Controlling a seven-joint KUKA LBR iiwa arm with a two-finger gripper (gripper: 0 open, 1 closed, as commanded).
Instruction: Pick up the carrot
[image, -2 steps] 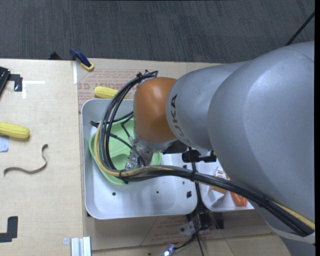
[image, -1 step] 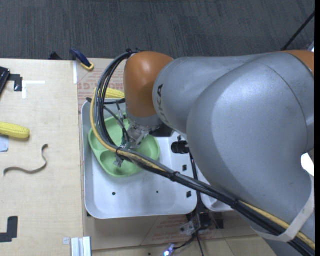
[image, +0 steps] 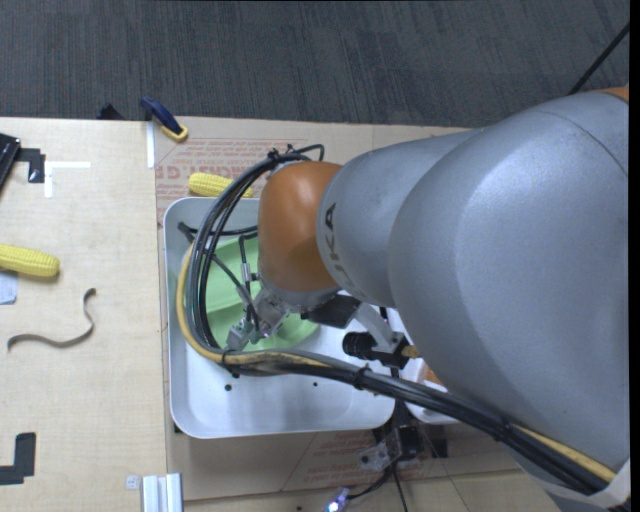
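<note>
1. My arm (image: 480, 260) is the biggest thing here, a grey bulk reaching in from the right, with its orange band (image: 295, 230) just above my wrist.
2. The bench (image: 90, 400) spreads pale and wooden to the left of my gripper.
3. A white bin (image: 270, 405) lies directly under my gripper, its near floor bare and its left wall just beyond my reach.
4. A green thing (image: 225, 280) lies in that bin, right under and beside my gripper; I cannot tell what it is.
5. A cable bundle (image: 300, 365) of black and yellow lines loops out from my wrist, curves round the left of my gripper and runs back under my arm.
6. My gripper (image: 250, 328) hangs low inside the bin over the green thing's edge. I cannot tell whether it is wide, narrow or holding anything, as the cables and my wrist hide it.
7. One corn cob (image: 28, 262) lies on the bench well to the left of my gripper; a second cob (image: 210, 184) lies just past the bin's far wall.
8. A brown curled strip (image: 55, 335) lies on the bench, left of the bin.
9. An orange sliver (image: 432, 373) peeks out from under my arm, right of my gripper and apart from it; it may be the carrot, but I cannot tell.
</note>
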